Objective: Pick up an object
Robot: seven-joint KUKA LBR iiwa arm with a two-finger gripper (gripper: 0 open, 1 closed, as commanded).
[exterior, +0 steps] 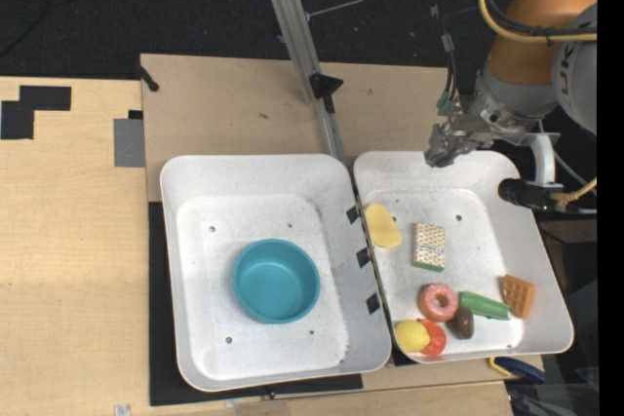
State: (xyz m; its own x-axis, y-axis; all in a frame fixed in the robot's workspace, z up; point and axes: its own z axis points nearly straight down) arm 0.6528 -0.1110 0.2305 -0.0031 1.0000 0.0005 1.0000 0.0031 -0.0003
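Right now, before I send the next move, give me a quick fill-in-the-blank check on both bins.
1. The teal bowl sits in the ____ bin.
2. The pink donut lies in the ____ bin.
3. The gripper hangs over that bin's ____ edge.
4. The green piece lies between the donut and the ____.

Missing words: left; right; far; waffle

Hovering over the right bin's (480,172) far edge — gripper (444,154), nothing visibly held. Near the left bin's (195,180) middle, a teal bowl (277,281); toys clustered toward the right bin's near edge.
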